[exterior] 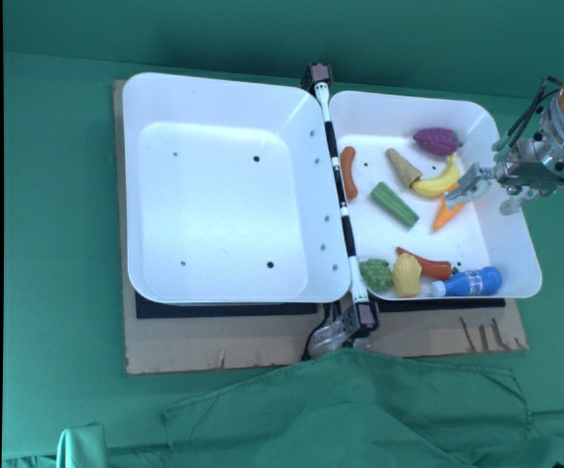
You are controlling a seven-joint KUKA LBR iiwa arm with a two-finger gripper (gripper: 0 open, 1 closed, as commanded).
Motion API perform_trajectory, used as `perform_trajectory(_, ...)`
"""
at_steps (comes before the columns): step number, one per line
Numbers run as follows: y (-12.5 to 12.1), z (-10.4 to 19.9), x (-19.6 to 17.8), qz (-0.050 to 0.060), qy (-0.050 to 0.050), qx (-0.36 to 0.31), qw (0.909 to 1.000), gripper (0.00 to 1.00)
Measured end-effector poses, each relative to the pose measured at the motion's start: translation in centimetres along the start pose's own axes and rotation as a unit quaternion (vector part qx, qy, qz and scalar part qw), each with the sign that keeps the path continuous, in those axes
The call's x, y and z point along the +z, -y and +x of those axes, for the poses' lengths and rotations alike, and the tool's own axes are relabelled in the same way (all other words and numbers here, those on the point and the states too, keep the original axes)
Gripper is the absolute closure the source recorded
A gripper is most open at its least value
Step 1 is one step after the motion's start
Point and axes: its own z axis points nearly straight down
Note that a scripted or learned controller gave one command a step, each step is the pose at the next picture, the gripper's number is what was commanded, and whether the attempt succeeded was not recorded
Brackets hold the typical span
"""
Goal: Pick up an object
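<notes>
Green cloth bench, two white bins side by side on cardboard.
The right bin (pixel 516 261) holds nine toys: two sausages, one cone, one grape bunch, one banana (pixel 438 180), one green stick, one carrot (pixel 446 213), one corn cob, one blue bottle. The gripper (pixel 479 185) hovers beside the banana and carrot, fingers spread, holding nothing.
</notes>
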Motion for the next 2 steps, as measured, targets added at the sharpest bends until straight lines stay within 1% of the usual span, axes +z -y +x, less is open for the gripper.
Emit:
perform_trajectory(1, 0.4, -3.9, 8.0, 0.004, 0.0, 0.002, 1.0, 0.0)
perform_trajectory(2, 0.2, -3.8, 6.3, -0.003, 0.002, 0.002, 1.0, 1.0)
